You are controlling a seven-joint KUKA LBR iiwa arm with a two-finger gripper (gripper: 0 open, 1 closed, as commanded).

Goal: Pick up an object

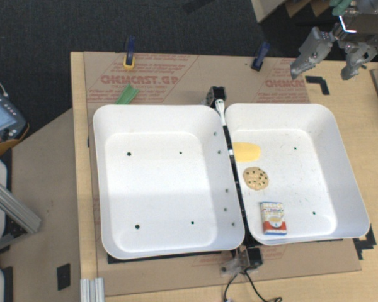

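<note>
Small printed carton, lettering unreadable

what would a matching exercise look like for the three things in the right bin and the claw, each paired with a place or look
Things:
1. yellow piece
2. cookie
3. box
4. claw

Descriptions:
a. round, tan, dark specks
b. above the bin's far right corner, over the bench
c. nearest the bin's near edge
d. farthest back of the three, by the divider

Pairs: 1-d, 2-a, 3-c, 4-b
</note>
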